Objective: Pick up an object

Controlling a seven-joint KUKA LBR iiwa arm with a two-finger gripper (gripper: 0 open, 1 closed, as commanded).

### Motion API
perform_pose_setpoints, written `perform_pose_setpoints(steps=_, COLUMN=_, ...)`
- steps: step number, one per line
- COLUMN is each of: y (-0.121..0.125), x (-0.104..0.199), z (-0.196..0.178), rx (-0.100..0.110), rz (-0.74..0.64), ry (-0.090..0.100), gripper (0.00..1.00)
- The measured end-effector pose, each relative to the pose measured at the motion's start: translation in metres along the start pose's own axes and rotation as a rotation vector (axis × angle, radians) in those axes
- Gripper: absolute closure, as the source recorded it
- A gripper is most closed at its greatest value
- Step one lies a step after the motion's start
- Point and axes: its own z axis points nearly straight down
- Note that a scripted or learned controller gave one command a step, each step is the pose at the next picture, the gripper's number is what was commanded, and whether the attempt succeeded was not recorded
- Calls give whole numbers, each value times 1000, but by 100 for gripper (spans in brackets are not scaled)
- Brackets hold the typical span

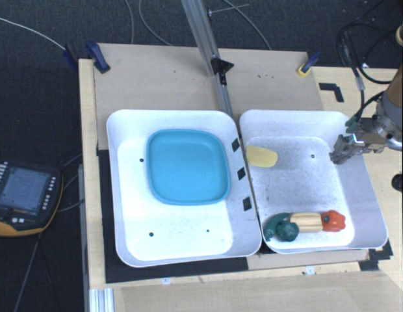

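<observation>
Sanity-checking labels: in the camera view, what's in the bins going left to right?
Blue tray in the left bin → yellow piece in the right bin → green object → tan wooden piece → red object → gripper over that bin's right side.

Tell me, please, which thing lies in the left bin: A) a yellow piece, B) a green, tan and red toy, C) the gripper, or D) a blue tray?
D: the blue tray sits in the left bin, while the yellow piece and the toy lie in the right bin.
</observation>
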Motion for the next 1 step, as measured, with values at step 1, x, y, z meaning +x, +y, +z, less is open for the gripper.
perform_pose_setpoints(steps=1, y=15, x=43, z=-5, rx=2, rz=-4, ry=2, gripper=100)
